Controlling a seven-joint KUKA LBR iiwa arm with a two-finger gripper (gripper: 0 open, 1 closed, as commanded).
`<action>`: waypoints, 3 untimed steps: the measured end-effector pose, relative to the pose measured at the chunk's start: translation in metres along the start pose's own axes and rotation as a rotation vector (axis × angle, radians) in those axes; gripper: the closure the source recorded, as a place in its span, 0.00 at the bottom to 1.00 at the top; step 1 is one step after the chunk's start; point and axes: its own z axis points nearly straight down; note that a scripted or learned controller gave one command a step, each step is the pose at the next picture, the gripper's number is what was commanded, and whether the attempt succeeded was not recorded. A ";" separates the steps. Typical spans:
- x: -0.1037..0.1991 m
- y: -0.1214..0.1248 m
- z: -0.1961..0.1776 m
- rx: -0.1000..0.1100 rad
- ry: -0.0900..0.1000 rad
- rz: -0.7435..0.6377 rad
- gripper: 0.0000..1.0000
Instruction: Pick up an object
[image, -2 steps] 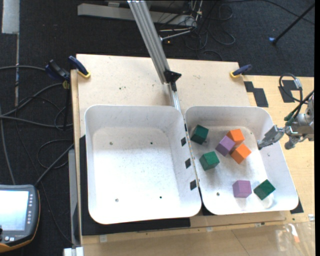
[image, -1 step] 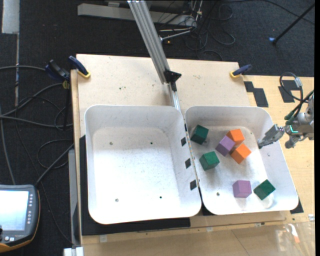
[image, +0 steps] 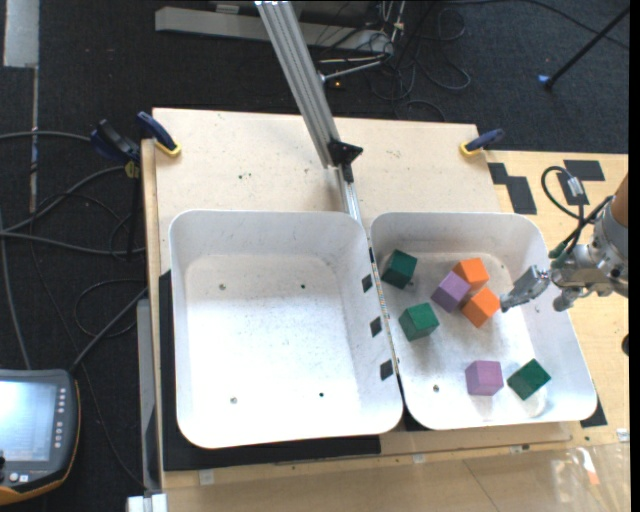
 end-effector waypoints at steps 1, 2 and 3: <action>0.006 -0.005 0.046 0.000 0.000 0.000 0.00; 0.013 0.003 0.103 0.001 0.001 -0.001 0.00; 0.011 0.004 0.089 -0.007 -0.002 -0.001 1.00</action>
